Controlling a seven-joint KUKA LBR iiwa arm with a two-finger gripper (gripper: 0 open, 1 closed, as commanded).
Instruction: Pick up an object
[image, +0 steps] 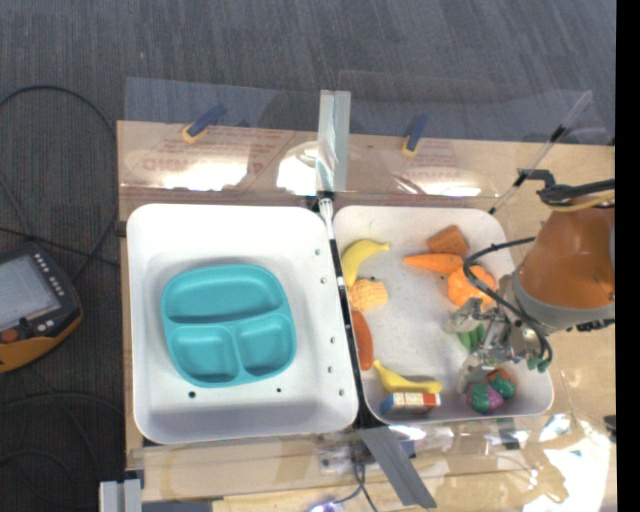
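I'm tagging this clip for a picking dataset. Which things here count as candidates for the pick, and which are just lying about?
Part of the job:
gripper
right bin
bananas
carrot
purple-green toy
red sausage

Lying about:
teal tray in the left bin
handheld pendant
black cable

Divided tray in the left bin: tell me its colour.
Teal, or turquoise blue. The divided tray shows plainly in the camera view, lying in the left white bin.
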